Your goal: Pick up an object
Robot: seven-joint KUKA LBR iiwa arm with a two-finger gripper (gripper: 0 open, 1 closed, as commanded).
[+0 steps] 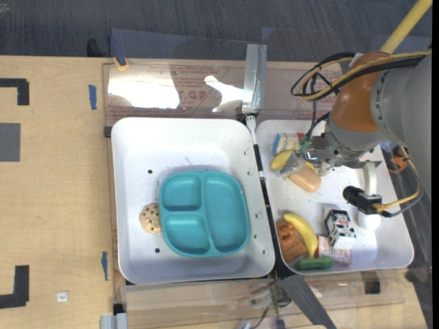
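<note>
A robotics lab: taped plywood bench (55, 204), two white bins (130, 142), grey carpet (171, 5), cabled arm (384, 101).

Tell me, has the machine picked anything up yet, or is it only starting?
Nothing looks lifted yet. The arm's gripper is low in the right bin, right at a tan block and a yellow piece; whether it grips either is unclear. The banana, the teal tray and the cookie lie untouched. Gripping and lifting remain.
</note>
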